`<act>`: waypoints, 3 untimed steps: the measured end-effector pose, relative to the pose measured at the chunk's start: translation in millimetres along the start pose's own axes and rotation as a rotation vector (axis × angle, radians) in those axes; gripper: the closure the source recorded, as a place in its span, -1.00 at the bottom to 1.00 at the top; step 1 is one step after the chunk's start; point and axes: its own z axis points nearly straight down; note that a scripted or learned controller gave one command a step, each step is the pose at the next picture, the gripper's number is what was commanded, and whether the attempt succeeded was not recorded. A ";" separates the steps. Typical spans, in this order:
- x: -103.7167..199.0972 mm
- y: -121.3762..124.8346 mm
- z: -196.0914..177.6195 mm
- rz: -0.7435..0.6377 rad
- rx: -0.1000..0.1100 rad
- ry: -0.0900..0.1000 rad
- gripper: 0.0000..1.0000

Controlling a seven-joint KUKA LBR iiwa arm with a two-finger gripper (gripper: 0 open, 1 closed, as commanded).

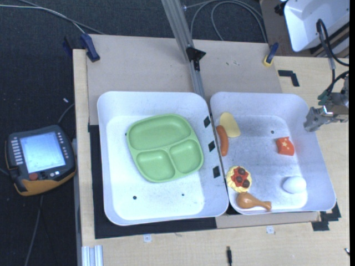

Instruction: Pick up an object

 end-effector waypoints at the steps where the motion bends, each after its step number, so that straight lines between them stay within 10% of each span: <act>1: 56.0 -4.9 -7.8 -0.005 0.009 0.007 1.00; 3: 162.6 -28.9 -9.2 -0.004 0.012 0.006 1.00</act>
